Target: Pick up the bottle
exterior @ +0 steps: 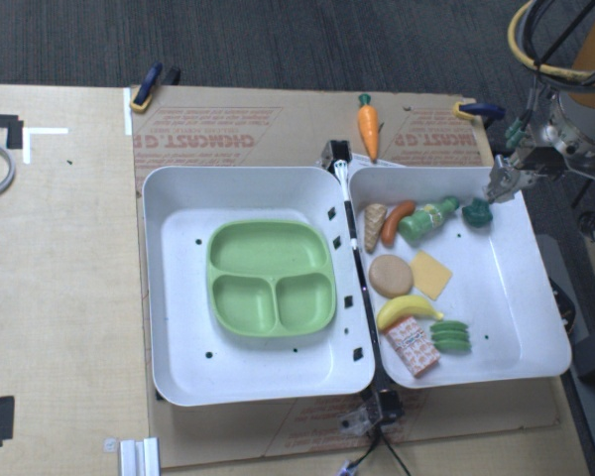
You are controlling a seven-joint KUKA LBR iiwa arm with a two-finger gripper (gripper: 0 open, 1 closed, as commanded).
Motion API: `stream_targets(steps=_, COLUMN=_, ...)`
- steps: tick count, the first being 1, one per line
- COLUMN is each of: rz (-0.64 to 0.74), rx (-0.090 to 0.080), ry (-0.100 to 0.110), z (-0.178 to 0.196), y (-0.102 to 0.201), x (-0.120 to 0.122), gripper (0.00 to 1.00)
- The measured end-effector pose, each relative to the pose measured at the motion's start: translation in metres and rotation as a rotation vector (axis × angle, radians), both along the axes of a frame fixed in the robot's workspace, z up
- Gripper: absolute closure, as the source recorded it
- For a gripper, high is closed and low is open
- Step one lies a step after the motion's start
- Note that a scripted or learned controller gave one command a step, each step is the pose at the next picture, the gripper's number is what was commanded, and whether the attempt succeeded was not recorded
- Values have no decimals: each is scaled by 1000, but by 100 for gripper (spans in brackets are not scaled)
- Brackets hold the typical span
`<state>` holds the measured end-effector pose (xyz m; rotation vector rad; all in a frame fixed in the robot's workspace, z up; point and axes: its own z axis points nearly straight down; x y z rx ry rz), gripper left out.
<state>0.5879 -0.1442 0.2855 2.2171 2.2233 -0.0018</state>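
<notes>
One fixed camera looks down on the bench (59, 296) from above, at a slant — far enough back to take in both white bins, the left bin (169, 296) and the right bin (521, 296), with cardboard and floor past the far edge. The arm (565, 117) enters from the frame's right — upper corner.

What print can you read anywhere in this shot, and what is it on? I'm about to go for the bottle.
"CHEMOST GP", red, upside down in this view: cardboard sheet behind the left bin.
Red print of the same look, cut off by the right bin: same cardboard, right side; not readable in full.
Red carton in the right bin: print too small to read.
Green bottle: no readable label.
</notes>
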Motion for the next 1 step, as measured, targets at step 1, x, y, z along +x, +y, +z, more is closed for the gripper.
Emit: stream_targets(steps=1, rz=31, rx=1, ry=2, z=-78, y=67, x=-85, gripper=100)
